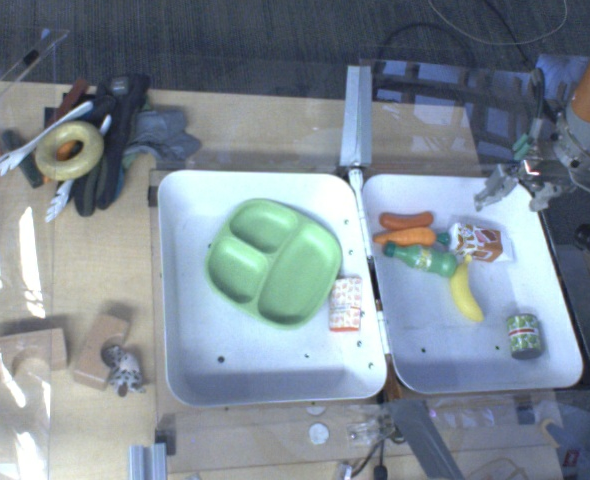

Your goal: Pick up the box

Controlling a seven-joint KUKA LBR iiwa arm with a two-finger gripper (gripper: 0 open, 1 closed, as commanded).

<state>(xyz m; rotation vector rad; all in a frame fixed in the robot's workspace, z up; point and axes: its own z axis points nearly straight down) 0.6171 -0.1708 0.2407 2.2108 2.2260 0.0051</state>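
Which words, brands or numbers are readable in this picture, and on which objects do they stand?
None can be read.
Box in the left bin: red print, too blurred.
Carton in the right bin: printing too small.
Can: label blurred.

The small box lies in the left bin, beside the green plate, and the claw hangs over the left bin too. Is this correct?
Not quite. In the camera view the claw hangs over the far edge of the right bin, not the left one. The box does lie in the left bin beside the green plate.
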